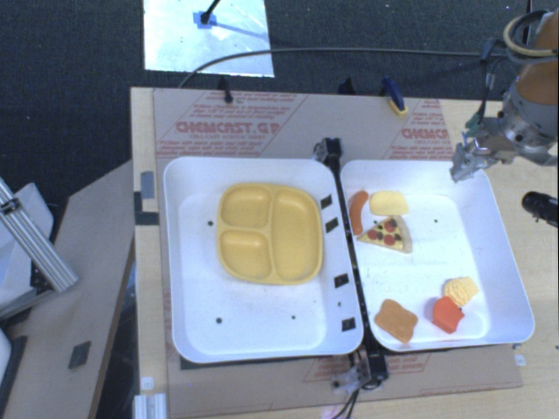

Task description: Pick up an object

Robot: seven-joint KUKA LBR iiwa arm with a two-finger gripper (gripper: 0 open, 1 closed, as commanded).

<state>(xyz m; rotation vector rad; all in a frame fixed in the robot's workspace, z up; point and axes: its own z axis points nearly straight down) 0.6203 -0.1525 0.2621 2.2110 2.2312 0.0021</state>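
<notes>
A toy hot dog lies in the right-hand white bin, its long axis running nearly straight away from the camera, close alongside the black divider where the two bins meet and well to the left of and below the gripper in the view. Touching its upper right side is a pale yellow piece of play food, and just below that a toy pizza slice lies flat with its tip pointing right. Far nearer the camera than the gripper, along the bin's front wall, sit a toast-coloured piece, an orange-red block and a pale yellow, bumpy piece, the last two touching. A broad stretch of bare white floor lies between these two groups, directly below the gripper in the picture. The gripper hangs at the bin's far right corner, over its back rim, apart from every toy; nothing is seen in it, and whether it is spread or closed cannot be told from this angle. Well to the gripper's left, the other bin carries a yellow divided plate.
</notes>
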